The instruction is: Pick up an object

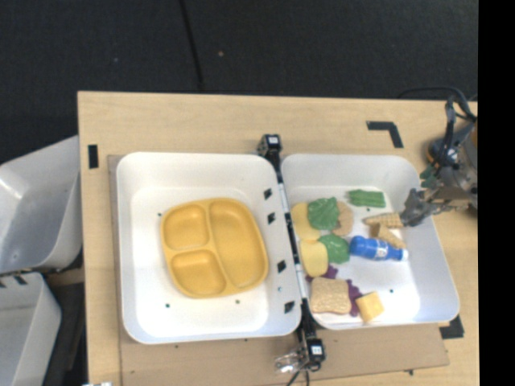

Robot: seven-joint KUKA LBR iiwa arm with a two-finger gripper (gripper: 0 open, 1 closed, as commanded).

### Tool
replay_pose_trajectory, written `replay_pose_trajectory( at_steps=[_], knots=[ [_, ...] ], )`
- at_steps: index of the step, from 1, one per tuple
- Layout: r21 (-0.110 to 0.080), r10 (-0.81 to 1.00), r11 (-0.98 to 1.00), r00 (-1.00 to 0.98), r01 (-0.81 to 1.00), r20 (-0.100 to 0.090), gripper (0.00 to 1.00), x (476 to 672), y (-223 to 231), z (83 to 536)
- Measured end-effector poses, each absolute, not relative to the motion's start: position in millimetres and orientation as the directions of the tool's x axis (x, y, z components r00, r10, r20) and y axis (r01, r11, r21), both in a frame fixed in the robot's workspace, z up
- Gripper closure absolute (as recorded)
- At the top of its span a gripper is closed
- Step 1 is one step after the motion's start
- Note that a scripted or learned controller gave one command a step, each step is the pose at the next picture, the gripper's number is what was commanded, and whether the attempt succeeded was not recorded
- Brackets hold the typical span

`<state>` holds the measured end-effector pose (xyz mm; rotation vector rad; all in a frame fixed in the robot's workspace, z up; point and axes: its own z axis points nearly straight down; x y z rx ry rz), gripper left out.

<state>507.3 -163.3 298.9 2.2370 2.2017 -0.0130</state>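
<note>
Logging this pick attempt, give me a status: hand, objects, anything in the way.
Hand at right bin's right edge, nothing seen in it. Blue bottle nearest, tan block between. Yellow tray alone in left bin.

One fixed camera above the bench, looking down at a slant

It stands far enough back to take in the whole wooden bench (241,123) and both white bins: the left bin (145,312) with its yellow divided tray (213,248) and the right bin (426,288) with its small items; dark floor fills the top, and the arm's gripper (414,207) enters from the right edge
</note>
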Motion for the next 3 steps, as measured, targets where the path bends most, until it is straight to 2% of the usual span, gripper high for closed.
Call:
replay_pose_trajectory(
  at_steps=[1,2,3],
  knots=[
    [-0.016,1.000,-0.001,0.001,1.000,0.004,1.00,485.5,-141,148],
    [0.006,1.000,0.019,-0.019,1.000,0.007,1.00,491.3,10,203],
    [0.008,1.000,0.018,-0.018,1.000,0.007,1.00,490.0,137,280]
  ],
)
